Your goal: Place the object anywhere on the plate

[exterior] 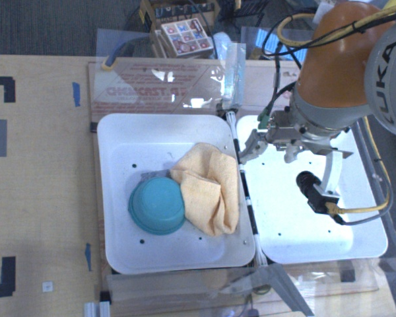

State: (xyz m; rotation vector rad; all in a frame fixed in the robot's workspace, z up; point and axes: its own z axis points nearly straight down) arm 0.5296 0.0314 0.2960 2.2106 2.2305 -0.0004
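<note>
1. Two white bins sit side by side below me. My gripper [272,149] hangs over the right bin [363,243], near its far-left corner and close to the wall it shares with the left bin [112,243].
2. My jaws stand apart with nothing between them. Bare white bin floor lies beneath.
3. Yellow cloth [211,190]: crumpled, in the other bin, just across the shared wall from my jaws, toward the view's left and a little lower in the view. Its right edge lies close against that wall.
4. Teal plate [157,205]: round, farther from my jaws than the cloth, on the cloth's far side. The cloth's left folds touch the plate's rim; whether they lap onto it I cannot tell. Most of the cloth lies on the bin floor, off the plate.
5. Beyond my jaws, past the bins' far edge, a clear plastic sheet [158,88] lies flat with glare on it. Farther still is a box with coloured squares [185,35].
6. Wooden bench [39,177]: well to the view's left of my jaws, with a blue tape mark [76,94].
</note>
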